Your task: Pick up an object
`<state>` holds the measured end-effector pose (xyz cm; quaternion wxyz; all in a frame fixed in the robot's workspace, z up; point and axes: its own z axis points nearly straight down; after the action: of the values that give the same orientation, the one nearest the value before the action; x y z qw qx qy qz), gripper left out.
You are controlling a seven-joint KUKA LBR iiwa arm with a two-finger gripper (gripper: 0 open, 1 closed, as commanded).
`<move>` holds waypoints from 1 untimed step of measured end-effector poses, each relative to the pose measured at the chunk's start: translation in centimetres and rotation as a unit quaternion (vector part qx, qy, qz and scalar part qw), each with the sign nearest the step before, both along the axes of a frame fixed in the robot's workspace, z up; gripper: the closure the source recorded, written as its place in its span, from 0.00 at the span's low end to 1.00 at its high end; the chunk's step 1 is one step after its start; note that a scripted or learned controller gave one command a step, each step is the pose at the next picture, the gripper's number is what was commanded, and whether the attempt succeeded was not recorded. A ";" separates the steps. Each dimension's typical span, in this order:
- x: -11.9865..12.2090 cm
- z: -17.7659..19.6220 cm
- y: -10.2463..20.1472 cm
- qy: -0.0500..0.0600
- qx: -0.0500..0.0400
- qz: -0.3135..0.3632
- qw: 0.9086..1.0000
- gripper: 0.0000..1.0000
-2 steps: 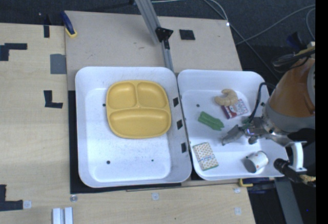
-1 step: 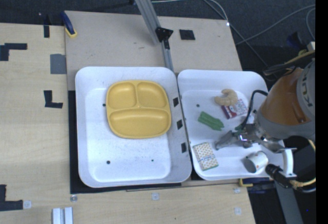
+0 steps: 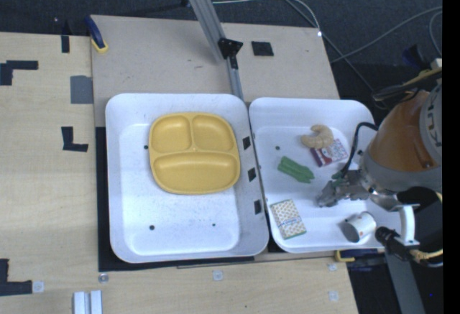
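Fixed overhead cam, slanted down over both bins (image 3: 115, 162).

The claw (image 3: 332, 192) is a dark blur low in the right bin (image 3: 302, 108), its tips too small to tell apart. The arm (image 3: 410, 140) is cut off at the frame's right edge. The print on the small packet (image 3: 328, 154) cannot be read.

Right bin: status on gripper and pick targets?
Gripper low in right bin, nothing visibly held. Green piece just left of it, tan item behind, patterned packet front-left. Yellow plate in left bin.
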<state>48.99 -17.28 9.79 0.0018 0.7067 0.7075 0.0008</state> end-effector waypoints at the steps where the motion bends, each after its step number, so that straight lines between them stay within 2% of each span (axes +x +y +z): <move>1: 0.2 4.4 -0.6 0.001 0.000 0.000 1.000 1.00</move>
<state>49.21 -17.84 14.15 0.0010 0.7068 0.7074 0.0003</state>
